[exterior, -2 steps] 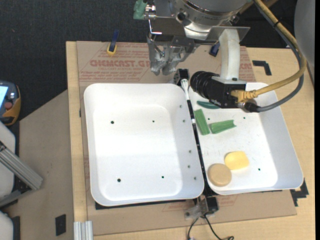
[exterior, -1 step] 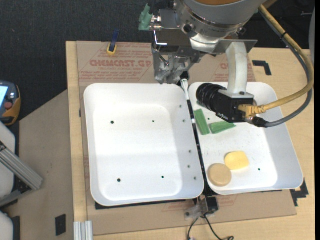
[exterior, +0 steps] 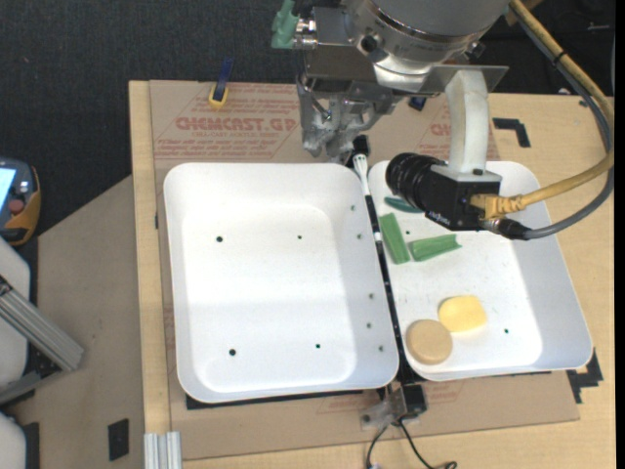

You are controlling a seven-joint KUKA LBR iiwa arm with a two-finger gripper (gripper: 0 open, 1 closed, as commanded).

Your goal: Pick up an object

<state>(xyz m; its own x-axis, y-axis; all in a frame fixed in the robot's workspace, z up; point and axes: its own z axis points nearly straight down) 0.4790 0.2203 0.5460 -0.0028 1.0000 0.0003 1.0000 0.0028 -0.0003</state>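
The right bin (exterior: 569,306) holds a yellow block (exterior: 462,314) and a tan round disc (exterior: 429,341) near its front-left corner. Two light green strips (exterior: 393,237) (exterior: 435,248) lie near its left wall, and a darker green piece (exterior: 400,204) sits just behind them. My gripper (exterior: 337,135) hangs over the back edge of the bench, around the far corner where the two bins meet. It is well behind all of these objects. I cannot see anything held in it.
The left bin (exterior: 264,281) is beside the right one, their rims touching along the middle. A black cylindrical unit (exterior: 430,189) with a yellow cable (exterior: 562,186) overhangs the back of the right bin. A small blue and yellow clip (exterior: 221,91) lies on the cardboard behind.
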